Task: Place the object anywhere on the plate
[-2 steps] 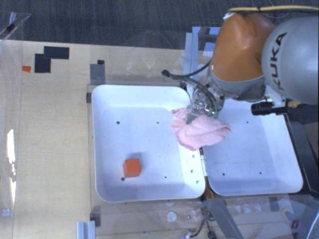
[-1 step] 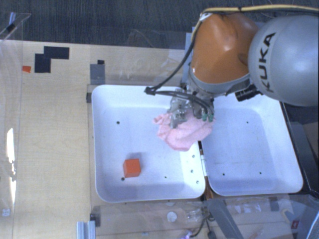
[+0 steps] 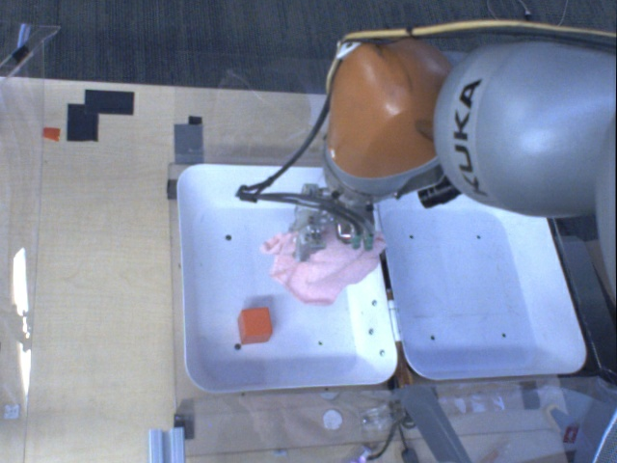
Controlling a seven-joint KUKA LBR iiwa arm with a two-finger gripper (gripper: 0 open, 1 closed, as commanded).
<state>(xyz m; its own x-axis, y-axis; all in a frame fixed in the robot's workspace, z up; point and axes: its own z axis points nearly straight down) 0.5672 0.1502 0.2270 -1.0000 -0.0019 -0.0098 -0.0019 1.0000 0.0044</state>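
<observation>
A small orange-red block [image 3: 255, 325] lies in the left bin [image 3: 207, 258], toward its front left. A crumpled pink plate or cloth-like piece [image 3: 323, 268] lies in the middle right of that bin. My gripper [image 3: 313, 237] hangs right over the pink piece's upper edge, under the orange wrist band. The block sits well apart from the gripper, to its lower left.
The right bin [image 3: 482, 287] lies beside the left one. The big grey arm [image 3: 521, 123] covers the upper right. Black and orange markers [image 3: 92, 114] sit on the wooden bench at the far left. A cable [image 3: 289, 167] loops down to the gripper.
</observation>
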